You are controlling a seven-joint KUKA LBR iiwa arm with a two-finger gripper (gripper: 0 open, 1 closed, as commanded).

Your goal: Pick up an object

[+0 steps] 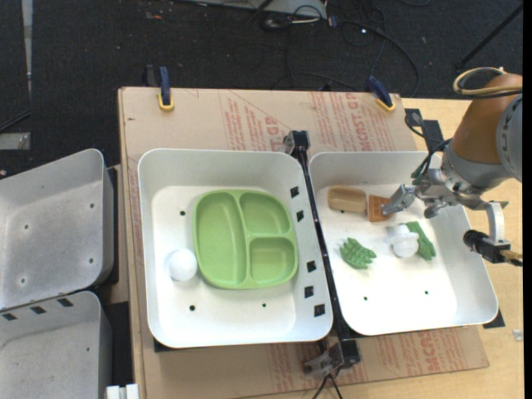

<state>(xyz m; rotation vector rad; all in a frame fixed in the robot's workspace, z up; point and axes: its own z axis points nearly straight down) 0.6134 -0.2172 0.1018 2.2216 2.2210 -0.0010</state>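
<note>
The arm (490, 131) reaches in from the right over the right bin (465, 302), its gripper (413, 198) hovering low near the bin's upper middle. Whether the fingers are spread or closed I cannot tell from this angle, and nothing clearly sits between them.

Just left of the gripper lies a tan brush-like block (347, 199), its long axis running left to right, with an orange piece (378, 209) at its right end, touching or nearly touching the gripper tip. Below the gripper sits a white object (404, 241) against a green strip (424, 241) that runs diagonally, upper left to lower right. Further left, a dark green leafy toy (357, 253) points toward the lower right.

In the left bin (158, 223), a green divided plate (246, 238) sits in the middle, with a white ball (181, 264) just beside its lower left edge.

Red print runs across the cardboard (249, 110) under the bins, too faint to read.
</note>
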